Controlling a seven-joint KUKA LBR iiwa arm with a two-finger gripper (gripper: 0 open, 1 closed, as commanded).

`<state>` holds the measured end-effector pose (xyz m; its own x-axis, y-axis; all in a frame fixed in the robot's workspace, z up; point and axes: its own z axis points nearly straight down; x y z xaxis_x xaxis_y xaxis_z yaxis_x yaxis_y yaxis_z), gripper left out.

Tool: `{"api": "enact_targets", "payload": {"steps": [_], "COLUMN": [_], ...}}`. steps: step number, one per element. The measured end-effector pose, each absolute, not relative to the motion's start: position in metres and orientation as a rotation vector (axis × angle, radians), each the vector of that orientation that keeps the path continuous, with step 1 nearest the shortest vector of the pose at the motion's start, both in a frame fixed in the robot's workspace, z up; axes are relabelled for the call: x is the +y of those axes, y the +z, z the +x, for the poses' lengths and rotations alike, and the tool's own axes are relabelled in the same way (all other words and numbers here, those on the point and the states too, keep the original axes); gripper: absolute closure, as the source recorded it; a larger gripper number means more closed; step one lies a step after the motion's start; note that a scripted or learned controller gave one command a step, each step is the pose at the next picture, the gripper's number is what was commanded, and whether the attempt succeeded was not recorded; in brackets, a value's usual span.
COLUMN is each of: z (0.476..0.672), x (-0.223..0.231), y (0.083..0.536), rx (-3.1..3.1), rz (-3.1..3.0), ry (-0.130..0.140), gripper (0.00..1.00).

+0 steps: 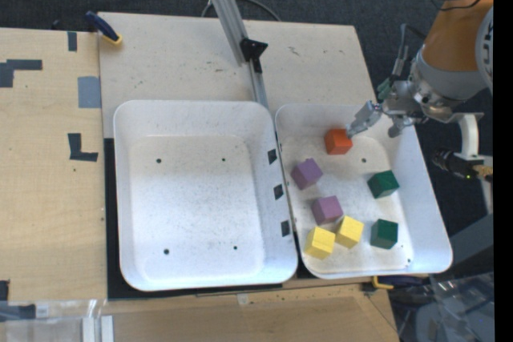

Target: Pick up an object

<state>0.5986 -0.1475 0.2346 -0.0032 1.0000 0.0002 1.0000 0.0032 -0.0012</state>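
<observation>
Arm reaching over right bin, gripper angled down-left.
Jaw opening cannot be told; nothing seen held. Orange cube: small, matte, in bin's upper part, just beside the fingertips.

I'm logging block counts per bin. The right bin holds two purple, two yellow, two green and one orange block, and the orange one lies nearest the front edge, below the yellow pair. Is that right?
Not quite. The counts hold, but the orange block lies at the far end of the right bin, just by the gripper. The camera view shows the yellow blocks nearest the front edge instead.
</observation>
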Motion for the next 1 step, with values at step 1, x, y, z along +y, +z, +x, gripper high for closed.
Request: {"api": "enact_targets", "payload": {"steps": [1], "z": [0.6263], "x": [-0.0955], "y": [0.0888], "rx": [-2.215], "rz": [-2.218], "ry": [0.014], "gripper": [0.0]}}
